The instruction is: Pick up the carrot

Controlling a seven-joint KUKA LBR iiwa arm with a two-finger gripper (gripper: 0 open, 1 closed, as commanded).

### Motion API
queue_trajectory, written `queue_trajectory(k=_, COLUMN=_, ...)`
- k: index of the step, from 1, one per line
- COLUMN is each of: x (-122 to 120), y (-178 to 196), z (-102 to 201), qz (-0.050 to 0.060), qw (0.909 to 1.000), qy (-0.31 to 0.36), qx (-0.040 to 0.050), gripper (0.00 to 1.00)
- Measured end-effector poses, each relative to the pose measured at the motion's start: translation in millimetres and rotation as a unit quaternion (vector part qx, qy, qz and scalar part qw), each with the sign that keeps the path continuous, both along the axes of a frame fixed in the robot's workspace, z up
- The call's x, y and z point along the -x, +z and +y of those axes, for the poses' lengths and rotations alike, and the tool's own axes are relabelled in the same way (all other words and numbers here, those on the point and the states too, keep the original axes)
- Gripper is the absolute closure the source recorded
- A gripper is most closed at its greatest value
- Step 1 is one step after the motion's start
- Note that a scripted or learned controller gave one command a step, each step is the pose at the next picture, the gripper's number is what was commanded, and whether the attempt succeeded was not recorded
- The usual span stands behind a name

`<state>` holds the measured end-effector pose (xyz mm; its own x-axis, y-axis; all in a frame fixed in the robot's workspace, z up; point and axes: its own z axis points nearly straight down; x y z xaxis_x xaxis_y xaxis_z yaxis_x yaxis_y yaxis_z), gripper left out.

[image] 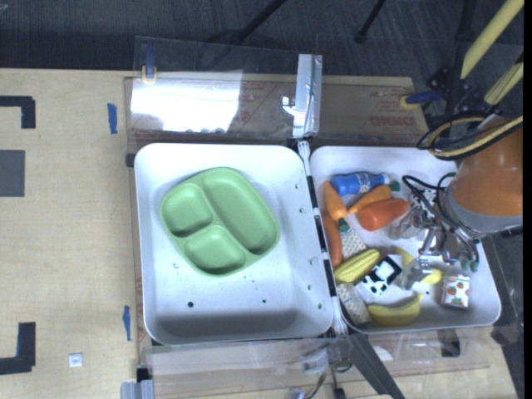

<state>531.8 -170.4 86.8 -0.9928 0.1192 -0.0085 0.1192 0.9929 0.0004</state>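
Carrot (334, 214) lies in the right bin (490, 306), a long orange root set lengthwise along the bin's left wall, its top end near the blue bottle (359, 181) and its lower end running down toward the yellow corn cob (356, 266). It is slim and plain orange, duller than the glossy things beside it.

Just to its right a second orange piece (371, 198) slants across toward the bottle, and below that sits a fatter red-orange item (384, 214) (what it is cannot be told at this size). A pale mesh-patterned piece (352, 241) lies against the carrot's lower half, touching the corn cob. Further down are a black-and-white spotted toy (382, 278), a banana (394, 310) along the front wall, and a small white carton with red and green print (455, 292) in the right corner.

Gripper (422, 264) hangs over the middle of the right bin, well apart from the carrot, with the red-orange item and the spotted toy between them. Its metal fingers point down among wires, and I cannot tell how far apart they stand or whether anything sits between them. The orange band of the arm (490, 185) shows above it at the right.

The left bin (166, 302) holds a green divided plate (219, 220), tilted on the white floor.
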Motion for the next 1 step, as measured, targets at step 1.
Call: queue_trajectory(k=1, x=0.0, y=0.0, z=0.0, qz=0.000, qw=1.0000, qy=0.000, qx=0.0000, gripper=0.00)
